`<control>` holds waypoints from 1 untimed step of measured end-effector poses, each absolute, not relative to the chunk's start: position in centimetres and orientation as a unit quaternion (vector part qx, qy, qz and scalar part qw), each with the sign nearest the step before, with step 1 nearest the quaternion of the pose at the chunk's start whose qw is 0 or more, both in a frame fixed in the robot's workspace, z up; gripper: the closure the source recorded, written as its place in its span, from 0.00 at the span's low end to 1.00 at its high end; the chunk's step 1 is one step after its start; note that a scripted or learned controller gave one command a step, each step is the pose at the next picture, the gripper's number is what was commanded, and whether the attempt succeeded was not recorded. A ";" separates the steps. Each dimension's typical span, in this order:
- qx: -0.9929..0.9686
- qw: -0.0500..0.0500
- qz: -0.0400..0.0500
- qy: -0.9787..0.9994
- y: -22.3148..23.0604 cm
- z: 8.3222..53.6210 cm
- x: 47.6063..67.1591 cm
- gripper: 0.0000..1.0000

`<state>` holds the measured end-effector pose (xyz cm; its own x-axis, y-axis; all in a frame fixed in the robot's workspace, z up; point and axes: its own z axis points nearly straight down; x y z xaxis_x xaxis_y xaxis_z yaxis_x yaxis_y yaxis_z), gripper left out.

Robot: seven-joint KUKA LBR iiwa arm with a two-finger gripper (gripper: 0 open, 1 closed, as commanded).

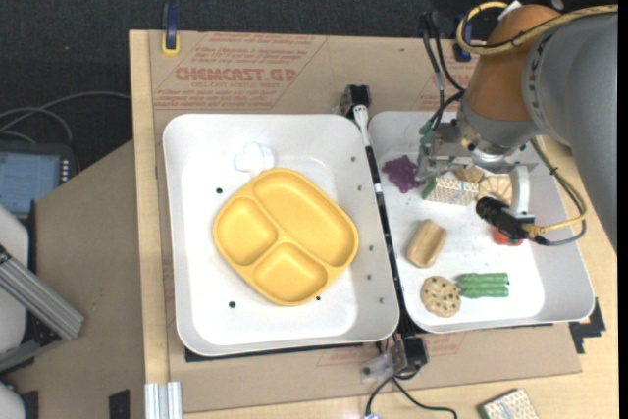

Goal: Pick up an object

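Note:
My gripper (432, 168) hangs low over the back of the right bin (559, 299), just right of a small purple piece (400, 173). A pale checkered wafer-like piece (453, 190) lies right beside and partly under it; whether they touch I cannot tell. Nearer the front lie a tan rounded block (426, 242), a chocolate-chip cookie (441, 295) and a green pod (481, 285). I see nothing held in the gripper.
The left bin (191, 309) holds a yellow three-part plate (285, 235) and a small whitish piece (254, 155) behind it. A dark divider (378, 201) runs between the bins. The arm's orange band (505, 74) and grey body cover the right bin's back right.

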<state>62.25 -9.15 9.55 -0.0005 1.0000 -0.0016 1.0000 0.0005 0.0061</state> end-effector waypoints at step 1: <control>0.707 0.002 0.001 0.707 -9.1 9.5 62.2 0.00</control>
